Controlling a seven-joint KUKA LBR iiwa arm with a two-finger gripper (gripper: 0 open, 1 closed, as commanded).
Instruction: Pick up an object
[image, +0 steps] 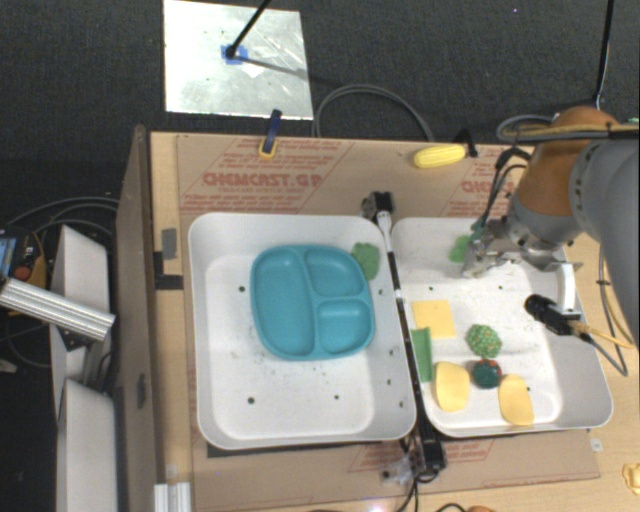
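The surface (300, 180) carried two shallow white bins side by side. The left bin (215, 330) held a blue divided plate (310, 300), lying flat with its compartments up. A green piece (367, 260) lay at the plate's far right corner, touching its edge or just beside it.

The arm (610, 190) reached in from the right over the far end of the right bin (580, 380). The tool (487, 255) hung low in that bin's far left part. Whether it was wide or narrow could not be told.

A small green piece (460, 248) lay just left of the tool, close against it. The tool partly hid it, so neither its long axis nor whether it was held could be made out.

The other things lay in the near half of the right bin, well apart from the tool. A flat yellow square (433, 318) sat near the left wall. A green strip (421, 352) lay below it along that wall, its long axis running near to far. A knobbly green ball (484, 340) sat right of the square, with a dark teal ball (487, 375) just in front of it. A yellow lump (451, 386) lay to the teal ball's left and a second yellow lump (516, 400) to its right, both close to it.

Behind the right bin a yellow oblong (440, 155) rested on the surface, its long axis running left to right.
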